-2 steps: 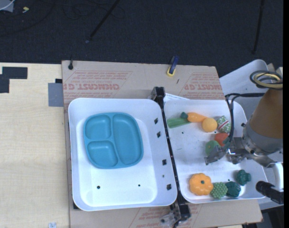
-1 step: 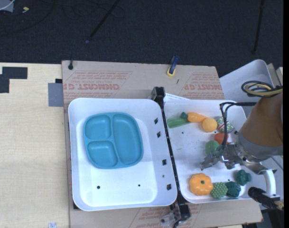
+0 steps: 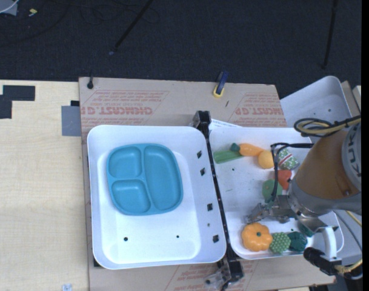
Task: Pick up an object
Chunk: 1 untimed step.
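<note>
- Left bin [image 3: 99, 162]: shallow, smooth white plastic with rounded corners; it bears a glossy blue divided plate [image 3: 144, 179] with three compartments, two small ones on the left and one long one on the right.
- Right bin [image 3: 232, 180]: the same white plastic, set just beside the left bin, with a black clamp strip along the seam between them.
- Contents of the right bin: a toy carrot [image 3: 240, 151] with an orange body and flat green top near the far wall; a small round yellow piece [image 3: 266, 159] touching its tip; a ribbed orange pumpkin [image 3: 257, 237] at the near wall, with a bumpy green piece [image 3: 281, 242] just beside it.
- Arm [image 3: 329, 174]: a rounded grey and orange-brown wrist, reaching in from the right over the right bin.
- Gripper [image 3: 266, 211]: dark metal fingers, low over the bin floor just above the pumpkin; whether they are apart or closed cannot be told, and nothing is seen between them.
</note>
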Each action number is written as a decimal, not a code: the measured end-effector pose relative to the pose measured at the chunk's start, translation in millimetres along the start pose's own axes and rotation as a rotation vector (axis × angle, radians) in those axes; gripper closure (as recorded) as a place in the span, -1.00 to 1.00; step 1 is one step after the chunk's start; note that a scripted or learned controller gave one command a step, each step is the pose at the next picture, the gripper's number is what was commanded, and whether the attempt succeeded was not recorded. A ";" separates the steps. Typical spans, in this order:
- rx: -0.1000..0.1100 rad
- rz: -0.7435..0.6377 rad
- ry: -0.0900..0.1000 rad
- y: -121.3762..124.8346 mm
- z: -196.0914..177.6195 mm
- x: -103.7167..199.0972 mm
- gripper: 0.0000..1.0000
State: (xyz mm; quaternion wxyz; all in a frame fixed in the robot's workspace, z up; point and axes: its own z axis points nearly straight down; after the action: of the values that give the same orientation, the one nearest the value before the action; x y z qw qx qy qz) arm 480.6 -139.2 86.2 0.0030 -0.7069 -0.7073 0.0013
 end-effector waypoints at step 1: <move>-0.002 0.007 0.000 0.4 -12.8 -1.9 1.00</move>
State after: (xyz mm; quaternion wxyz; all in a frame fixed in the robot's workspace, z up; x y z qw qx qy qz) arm 481.1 -141.2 99.0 0.0021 -0.7094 -0.7048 0.0007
